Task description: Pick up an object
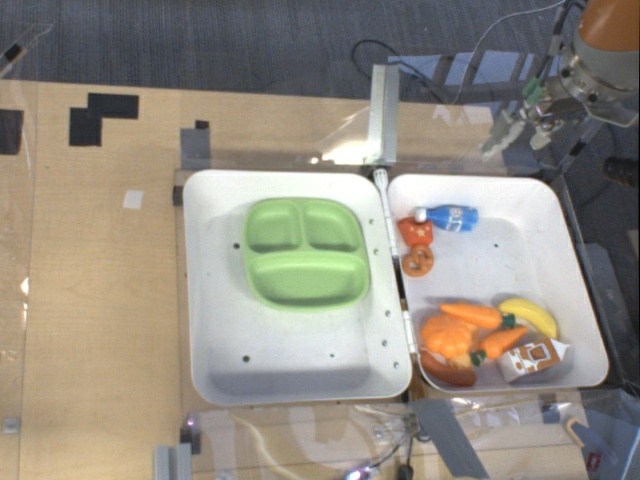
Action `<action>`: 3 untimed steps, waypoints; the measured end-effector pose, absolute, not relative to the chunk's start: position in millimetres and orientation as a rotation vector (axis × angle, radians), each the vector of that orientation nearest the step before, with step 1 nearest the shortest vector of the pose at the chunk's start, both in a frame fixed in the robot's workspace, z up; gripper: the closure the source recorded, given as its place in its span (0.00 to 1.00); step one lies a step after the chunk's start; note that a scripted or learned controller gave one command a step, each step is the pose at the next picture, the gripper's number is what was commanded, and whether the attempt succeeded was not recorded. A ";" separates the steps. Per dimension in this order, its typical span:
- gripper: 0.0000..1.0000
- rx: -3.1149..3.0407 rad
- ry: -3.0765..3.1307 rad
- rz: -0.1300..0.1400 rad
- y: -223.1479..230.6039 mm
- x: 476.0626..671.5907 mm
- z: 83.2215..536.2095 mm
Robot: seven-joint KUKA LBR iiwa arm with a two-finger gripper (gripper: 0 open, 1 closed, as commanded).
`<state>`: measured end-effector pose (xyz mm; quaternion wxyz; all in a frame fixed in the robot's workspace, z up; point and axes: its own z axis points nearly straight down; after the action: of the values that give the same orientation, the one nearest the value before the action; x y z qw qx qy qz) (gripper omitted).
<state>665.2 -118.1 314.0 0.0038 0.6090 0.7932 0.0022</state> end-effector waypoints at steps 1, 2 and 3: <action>0.00 1.909 2.486 0.007 -118.0 665.1 313.8; 0.00 1.887 2.500 0.010 -80.6 669.6 430.5; 0.00 1.988 2.428 0.004 -80.7 660.5 301.7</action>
<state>660.5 -80.7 301.7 0.0018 0.6335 0.7737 0.0014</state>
